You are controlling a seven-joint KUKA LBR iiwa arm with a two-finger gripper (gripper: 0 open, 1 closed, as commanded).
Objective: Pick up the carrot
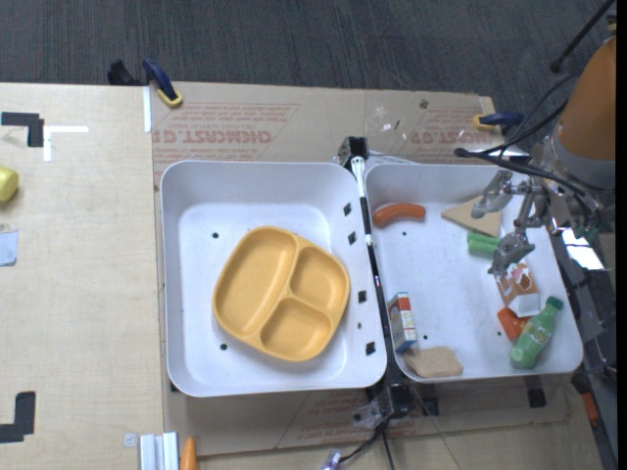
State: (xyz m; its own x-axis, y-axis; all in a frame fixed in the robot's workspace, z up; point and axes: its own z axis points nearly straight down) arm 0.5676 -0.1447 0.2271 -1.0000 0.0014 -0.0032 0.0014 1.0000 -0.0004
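The carrot is a short orange piece lying near the right bin's front right corner, partly tucked under a green bottle. My gripper hangs over the right side of the right bin, above and behind the carrot. It is open and holds nothing. One fingertip is just over a small printed packet, which lies between the gripper and the carrot.
A reddish sausage, a tan wedge and a green cylinder lie at the back of the right bin. A small box and a bread slice sit at its front left. The left bin holds a yellow divided plate.
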